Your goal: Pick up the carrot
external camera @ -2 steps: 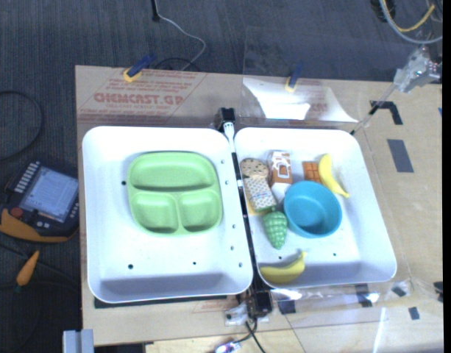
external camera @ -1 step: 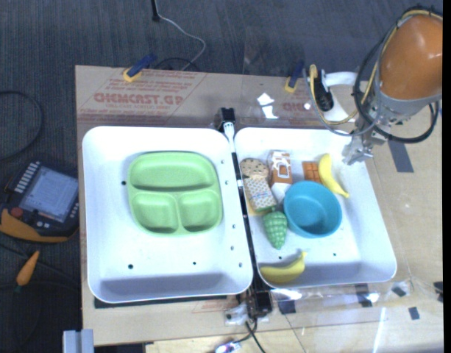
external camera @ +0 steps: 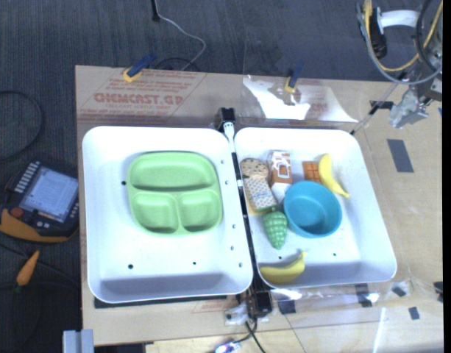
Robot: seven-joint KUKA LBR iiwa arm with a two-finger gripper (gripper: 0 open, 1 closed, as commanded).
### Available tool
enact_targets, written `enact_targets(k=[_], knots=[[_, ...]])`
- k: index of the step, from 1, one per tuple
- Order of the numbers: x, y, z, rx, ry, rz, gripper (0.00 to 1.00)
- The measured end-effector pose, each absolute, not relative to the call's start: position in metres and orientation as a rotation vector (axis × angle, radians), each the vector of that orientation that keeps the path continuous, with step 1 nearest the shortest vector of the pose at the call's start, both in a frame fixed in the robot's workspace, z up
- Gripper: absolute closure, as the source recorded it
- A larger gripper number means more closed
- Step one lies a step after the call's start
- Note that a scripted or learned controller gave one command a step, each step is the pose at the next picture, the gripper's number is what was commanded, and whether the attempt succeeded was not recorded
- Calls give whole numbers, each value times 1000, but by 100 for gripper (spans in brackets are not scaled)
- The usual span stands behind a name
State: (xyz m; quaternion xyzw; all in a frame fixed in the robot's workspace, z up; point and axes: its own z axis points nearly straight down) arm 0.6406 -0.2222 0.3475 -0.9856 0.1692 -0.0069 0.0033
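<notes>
Observing carrot (external camera: 310, 170) lying well down-left of the gripper (external camera: 407, 113), between box (external camera: 280, 166) and banana (external camera: 329, 173). Failing to tell whether released or clenched.

Green divided plate (external camera: 174, 192) in left bin (external camera: 100, 271), blue bowl (external camera: 313, 208) among toy foods in right bin (external camera: 372, 248)

A dark grey carpet floor (external camera: 63, 20) lies around the bench. The bench top is a light brown board (external camera: 159, 94) with red printed letters at its far left part. On the floor at the left rests a handheld control pendant (external camera: 40, 201), with black cables (external camera: 19, 116) near it.
</notes>
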Motion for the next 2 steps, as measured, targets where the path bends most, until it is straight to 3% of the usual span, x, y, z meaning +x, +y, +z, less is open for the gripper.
enact_targets(k=[1, 2], knots=[[571, -224, 390, -3117, 320, -9, 100], [665, -217, 408, -3109, 332, -7, 100]])
